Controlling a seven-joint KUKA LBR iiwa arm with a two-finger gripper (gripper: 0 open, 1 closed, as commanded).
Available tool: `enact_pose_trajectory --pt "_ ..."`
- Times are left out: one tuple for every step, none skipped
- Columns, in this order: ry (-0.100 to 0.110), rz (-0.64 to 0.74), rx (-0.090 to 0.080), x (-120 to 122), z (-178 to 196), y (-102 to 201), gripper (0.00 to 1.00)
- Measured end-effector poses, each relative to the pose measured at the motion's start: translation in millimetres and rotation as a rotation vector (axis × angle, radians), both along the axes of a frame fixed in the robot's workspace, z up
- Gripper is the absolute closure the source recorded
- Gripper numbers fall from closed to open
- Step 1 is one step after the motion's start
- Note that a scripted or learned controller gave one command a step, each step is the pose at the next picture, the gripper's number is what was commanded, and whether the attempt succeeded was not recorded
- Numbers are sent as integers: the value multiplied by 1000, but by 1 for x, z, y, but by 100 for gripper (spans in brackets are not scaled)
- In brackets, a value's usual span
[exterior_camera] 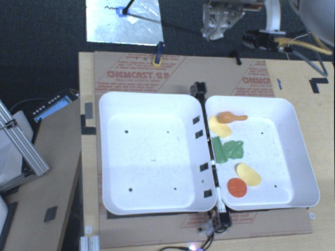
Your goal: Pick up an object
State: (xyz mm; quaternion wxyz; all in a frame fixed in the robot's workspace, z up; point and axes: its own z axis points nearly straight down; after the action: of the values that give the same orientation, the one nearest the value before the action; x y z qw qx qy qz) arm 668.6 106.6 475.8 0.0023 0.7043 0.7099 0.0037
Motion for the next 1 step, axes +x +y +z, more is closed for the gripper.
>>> enact_pose_trajectory --pt "5 -1 0 0 5 30 100"
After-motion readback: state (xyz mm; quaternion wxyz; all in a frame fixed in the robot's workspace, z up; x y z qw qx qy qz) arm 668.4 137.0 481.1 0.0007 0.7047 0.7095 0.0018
